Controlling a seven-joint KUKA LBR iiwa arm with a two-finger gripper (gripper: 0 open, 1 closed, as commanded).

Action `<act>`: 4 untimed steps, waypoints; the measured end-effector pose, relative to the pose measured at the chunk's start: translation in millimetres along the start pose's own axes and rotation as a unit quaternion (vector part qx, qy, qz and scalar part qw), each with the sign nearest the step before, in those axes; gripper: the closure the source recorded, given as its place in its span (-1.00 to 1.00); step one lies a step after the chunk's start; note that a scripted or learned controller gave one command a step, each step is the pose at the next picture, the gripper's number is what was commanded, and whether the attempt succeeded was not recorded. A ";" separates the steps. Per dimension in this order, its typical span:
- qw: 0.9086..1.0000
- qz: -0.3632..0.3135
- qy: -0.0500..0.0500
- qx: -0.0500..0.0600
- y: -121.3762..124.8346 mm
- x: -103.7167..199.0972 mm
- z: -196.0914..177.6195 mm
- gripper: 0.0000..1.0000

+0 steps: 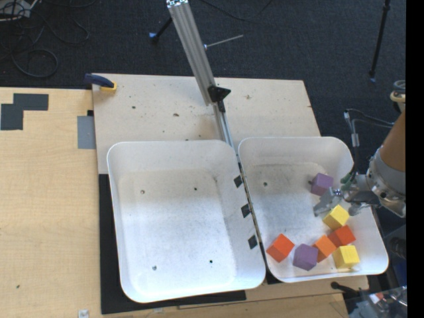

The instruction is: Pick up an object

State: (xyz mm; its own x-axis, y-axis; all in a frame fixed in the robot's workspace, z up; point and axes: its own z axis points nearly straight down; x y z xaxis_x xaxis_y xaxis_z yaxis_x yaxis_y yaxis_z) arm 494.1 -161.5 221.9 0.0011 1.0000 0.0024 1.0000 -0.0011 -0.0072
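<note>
Several small cubes lie in the right bin [291, 152]. A purple cube [322, 183] sits near the bin's right wall, with a yellow cube [338, 215] just below it. My gripper [329, 201] reaches in from the right and hangs low between these two, close to both. Further toward the front lie a red cube [344, 235], an orange cube [324, 245], a second yellow cube [346, 256], a second purple cube [305, 256] and an orange-red cube [281, 247]. I see no cube held in the gripper.
The left bin [119, 177] adjoins the right one, with black clips [245, 210] along the shared wall. A slanted aluminium bar [195, 52] rises behind the bins. A blue and yellow clamp [101, 82] lies at the board's far left corner.
</note>
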 end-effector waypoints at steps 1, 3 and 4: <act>1.000 0.000 0.001 0.001 3.4 0.7 63.8 -1.00; 1.000 0.006 0.000 -0.001 7.2 2.8 96.8 1.00; 1.000 -0.001 -0.001 -0.005 11.0 9.7 51.3 1.00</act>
State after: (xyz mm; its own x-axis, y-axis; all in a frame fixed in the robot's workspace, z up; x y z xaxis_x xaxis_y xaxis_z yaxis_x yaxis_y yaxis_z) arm 504.8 -151.7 170.5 -0.0014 1.0000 0.0000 1.0000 0.0014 0.0020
